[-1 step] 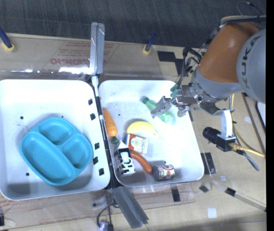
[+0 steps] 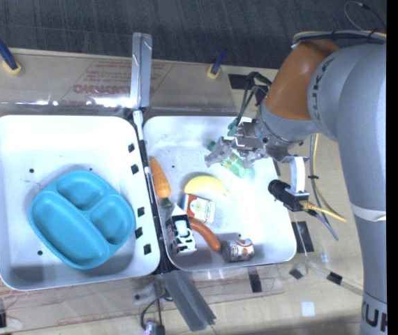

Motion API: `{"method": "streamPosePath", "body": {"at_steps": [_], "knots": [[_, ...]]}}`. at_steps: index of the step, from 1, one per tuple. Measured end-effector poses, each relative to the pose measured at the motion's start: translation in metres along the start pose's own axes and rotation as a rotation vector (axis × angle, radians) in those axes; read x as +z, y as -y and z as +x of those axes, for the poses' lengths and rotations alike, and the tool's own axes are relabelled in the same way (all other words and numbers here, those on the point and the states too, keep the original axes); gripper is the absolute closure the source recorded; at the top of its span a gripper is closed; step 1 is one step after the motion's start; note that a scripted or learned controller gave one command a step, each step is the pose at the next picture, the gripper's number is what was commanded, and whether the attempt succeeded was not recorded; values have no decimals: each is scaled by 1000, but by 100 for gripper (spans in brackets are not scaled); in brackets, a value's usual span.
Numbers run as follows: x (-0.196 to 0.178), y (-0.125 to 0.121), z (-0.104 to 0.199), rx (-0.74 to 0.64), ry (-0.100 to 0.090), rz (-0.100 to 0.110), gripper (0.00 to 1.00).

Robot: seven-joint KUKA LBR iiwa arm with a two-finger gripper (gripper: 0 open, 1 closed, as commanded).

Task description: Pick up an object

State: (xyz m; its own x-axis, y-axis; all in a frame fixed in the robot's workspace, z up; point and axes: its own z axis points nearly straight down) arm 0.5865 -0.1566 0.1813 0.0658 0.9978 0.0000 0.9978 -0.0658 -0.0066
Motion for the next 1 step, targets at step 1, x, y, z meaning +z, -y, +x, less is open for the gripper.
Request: {"method": "streamPosePath", "body": {"at_steps": [1], "knots": [[72,-46,-33,31,8,-36,0]]}}
